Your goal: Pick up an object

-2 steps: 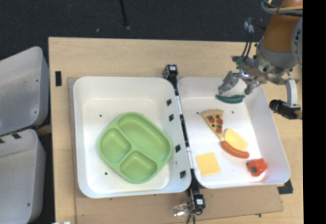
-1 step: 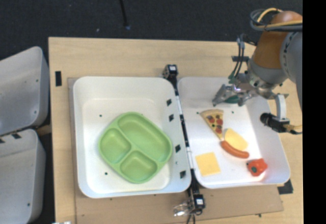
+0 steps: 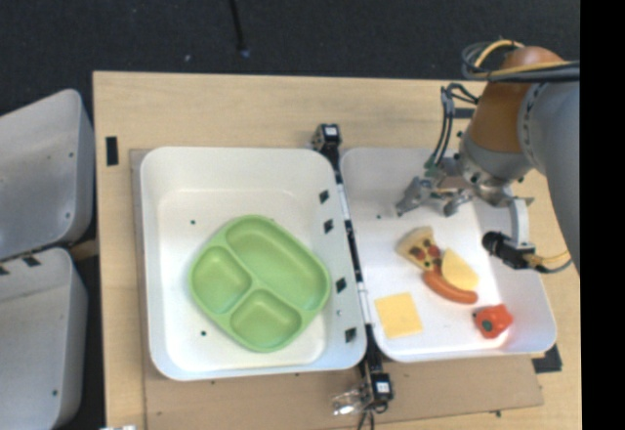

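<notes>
**Pincer hovering over the right bin's far side**

From my remote seat I see the grey arm with its orange band [image 3: 498, 115] reaching in from the right over the pale wooden counter [image 3: 225, 110]. Its metal pincer [image 3: 435, 193] sits above the far part of the right shallow white bin [image 3: 376, 174], just beyond the toys. I cannot tell whether it is released or clenched; the metal parts blur together, and I see nothing between them.

The things I could pick all lie in that right bin. A toy pizza slice with red dots [image 3: 419, 247] is nearest the pincer, just below it. Touching it on the near-right side are a yellow rounded toy piece [image 3: 460, 271] and a red-orange toy sausage [image 3: 449, 290], the sausage lying along the yellow piece's near edge. A flat yellow square like a cheese slice [image 3: 398, 314] rests apart from them, toward the bin's near-left corner. A small red toy pepper with a green stem [image 3: 493, 321] sits near the near-right corner.

The left shallow white bin [image 3: 161, 223] holds a light green plastic divided plate with three compartments [image 3: 258, 281], lying flat.
</notes>
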`<action>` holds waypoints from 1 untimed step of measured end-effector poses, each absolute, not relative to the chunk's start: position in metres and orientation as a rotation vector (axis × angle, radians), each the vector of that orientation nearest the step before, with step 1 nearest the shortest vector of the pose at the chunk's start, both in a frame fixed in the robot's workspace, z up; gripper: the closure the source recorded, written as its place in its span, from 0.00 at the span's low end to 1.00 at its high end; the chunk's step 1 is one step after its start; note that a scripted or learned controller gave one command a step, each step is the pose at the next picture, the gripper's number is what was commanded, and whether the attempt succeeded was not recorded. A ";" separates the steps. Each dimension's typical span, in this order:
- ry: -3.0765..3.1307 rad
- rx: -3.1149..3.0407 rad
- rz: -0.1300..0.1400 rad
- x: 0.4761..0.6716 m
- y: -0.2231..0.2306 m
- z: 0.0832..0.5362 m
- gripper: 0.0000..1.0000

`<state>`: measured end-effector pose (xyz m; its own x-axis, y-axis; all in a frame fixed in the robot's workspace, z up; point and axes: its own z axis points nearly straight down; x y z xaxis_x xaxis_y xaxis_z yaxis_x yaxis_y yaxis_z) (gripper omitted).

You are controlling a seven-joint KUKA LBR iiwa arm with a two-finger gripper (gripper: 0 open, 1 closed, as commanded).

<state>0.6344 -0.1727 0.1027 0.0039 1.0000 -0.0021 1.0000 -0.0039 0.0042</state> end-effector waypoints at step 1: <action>2.213 2.222 0.002 0.634 -0.174 0.115 1.00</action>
